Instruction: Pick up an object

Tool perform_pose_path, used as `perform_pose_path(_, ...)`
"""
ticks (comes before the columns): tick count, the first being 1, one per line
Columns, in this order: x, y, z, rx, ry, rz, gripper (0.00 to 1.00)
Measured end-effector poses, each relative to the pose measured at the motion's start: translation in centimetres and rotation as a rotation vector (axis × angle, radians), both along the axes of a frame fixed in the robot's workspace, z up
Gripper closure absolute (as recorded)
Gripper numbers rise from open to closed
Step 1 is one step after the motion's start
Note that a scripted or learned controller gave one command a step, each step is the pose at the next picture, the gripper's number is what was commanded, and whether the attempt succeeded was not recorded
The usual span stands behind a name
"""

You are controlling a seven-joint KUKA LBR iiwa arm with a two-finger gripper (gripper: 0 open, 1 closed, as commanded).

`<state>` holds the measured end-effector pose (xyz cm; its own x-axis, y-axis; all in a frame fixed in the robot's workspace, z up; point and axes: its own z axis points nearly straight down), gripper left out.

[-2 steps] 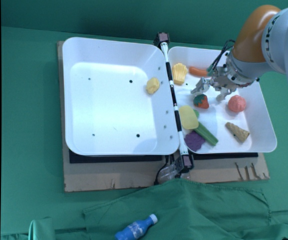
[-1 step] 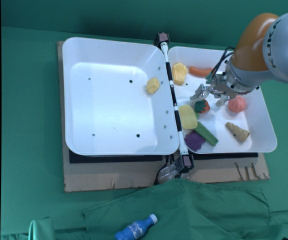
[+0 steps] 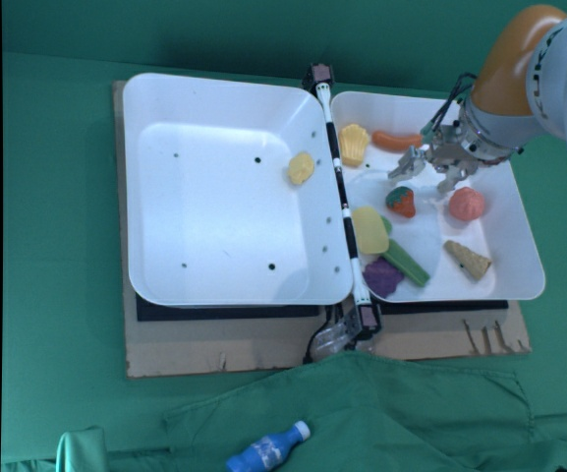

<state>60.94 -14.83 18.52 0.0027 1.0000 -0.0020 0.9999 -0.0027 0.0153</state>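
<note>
My gripper [image 3: 430, 172] hangs over the right bin [image 3: 519, 264], near its back half, with its fingers spread and nothing between them. Just below it lies a strawberry toy [image 3: 401, 202], red with a green top. A pink-red round fruit [image 3: 467, 205] sits to the right of the strawberry. An orange carrot-like piece [image 3: 396, 141] lies behind the gripper near the bin's back wall. A yellow ridged piece [image 3: 354, 145] rests at the bin's back left corner.
In the right bin's front part lie a pale yellow piece [image 3: 369, 229], a green stick [image 3: 407, 263], a purple piece [image 3: 382, 277] and a tan cone [image 3: 468, 259]. The left bin [image 3: 195, 254] holds one small yellow item [image 3: 301, 168]. A blue bottle [image 3: 267, 448] lies on the green cloth in front.
</note>
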Motion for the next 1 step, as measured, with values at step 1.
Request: perform_pose_path(1,-3.66,2.34,0.11,-0.006,-0.005,-0.002,0.00)
